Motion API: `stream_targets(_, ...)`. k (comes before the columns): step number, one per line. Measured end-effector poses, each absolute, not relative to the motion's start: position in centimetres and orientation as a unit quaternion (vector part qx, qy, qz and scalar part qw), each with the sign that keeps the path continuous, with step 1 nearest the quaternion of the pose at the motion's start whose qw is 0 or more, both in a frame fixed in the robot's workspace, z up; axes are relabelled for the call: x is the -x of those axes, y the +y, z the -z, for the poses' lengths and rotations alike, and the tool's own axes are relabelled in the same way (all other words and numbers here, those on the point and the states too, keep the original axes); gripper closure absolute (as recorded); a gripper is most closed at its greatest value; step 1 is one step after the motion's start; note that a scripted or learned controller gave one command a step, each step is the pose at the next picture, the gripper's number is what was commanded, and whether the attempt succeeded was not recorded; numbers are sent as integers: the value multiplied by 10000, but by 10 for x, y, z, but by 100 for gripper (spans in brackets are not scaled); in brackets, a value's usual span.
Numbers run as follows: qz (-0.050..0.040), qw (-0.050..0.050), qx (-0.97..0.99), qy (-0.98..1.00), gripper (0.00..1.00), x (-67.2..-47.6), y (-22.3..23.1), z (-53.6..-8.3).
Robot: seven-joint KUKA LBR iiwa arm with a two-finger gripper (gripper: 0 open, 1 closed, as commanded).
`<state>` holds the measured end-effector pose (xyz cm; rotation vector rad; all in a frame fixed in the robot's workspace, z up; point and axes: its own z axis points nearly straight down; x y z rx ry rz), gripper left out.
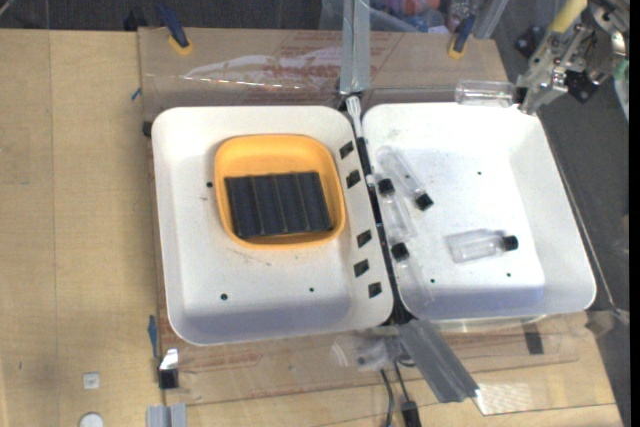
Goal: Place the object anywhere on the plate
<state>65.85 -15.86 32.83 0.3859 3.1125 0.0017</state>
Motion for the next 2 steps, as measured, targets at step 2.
stream_targets(2, -2, 38, 491, 9988, 100, -662, -222, -433)
